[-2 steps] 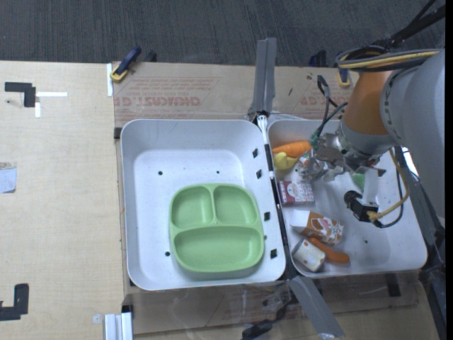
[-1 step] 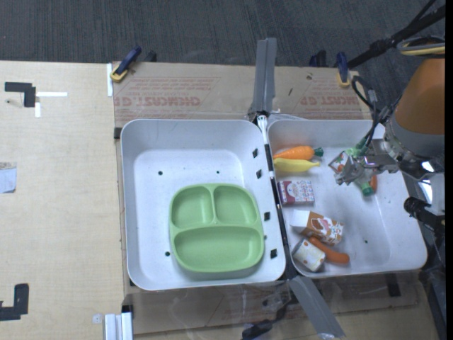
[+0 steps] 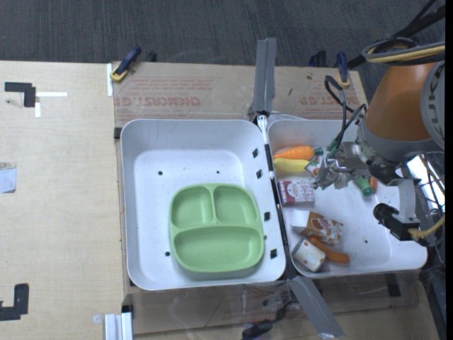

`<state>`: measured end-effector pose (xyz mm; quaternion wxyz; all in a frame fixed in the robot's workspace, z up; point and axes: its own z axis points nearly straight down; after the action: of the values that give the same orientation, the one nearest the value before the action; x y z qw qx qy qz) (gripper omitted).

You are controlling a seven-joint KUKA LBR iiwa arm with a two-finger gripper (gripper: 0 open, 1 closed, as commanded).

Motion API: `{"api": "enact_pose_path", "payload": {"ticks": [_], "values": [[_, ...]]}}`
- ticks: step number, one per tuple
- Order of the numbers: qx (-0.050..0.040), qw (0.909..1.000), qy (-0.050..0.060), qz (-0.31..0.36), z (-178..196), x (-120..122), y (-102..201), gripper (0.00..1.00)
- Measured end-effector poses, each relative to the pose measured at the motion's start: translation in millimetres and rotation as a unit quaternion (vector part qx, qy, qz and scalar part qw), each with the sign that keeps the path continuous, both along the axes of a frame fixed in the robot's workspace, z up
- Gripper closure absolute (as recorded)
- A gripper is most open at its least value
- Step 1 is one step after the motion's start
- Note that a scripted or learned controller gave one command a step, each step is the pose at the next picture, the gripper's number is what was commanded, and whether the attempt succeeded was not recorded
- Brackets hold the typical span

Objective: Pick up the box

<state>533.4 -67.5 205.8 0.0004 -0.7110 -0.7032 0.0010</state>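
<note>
I see my gripper [image 3: 327,170] hanging low in the right bin [image 3: 396,261] just beside the box [image 3: 296,191], apparently lining up a grab, though whether it is closed I cannot tell.

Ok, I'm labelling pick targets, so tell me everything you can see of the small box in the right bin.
The box is a small, flat carton, pale with pink-red printing, apparently cardboard. It lies flat on the floor of the right bin, close to the left wall, just below the yellow banana-like toy. The gripper is to its upper right, apart from it. Its print is too small to read.
</note>
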Motion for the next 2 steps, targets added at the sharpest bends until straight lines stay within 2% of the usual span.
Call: {"api": "enact_pose_path", "payload": {"ticks": [1,2], "values": [[-0.0001,1.0,0.0,-0.001,0.0,-0.1,-0.6,0.0],[-0.0001,1.0,0.001,0.0,-15.6,8.7,35.1,0.0]]}}
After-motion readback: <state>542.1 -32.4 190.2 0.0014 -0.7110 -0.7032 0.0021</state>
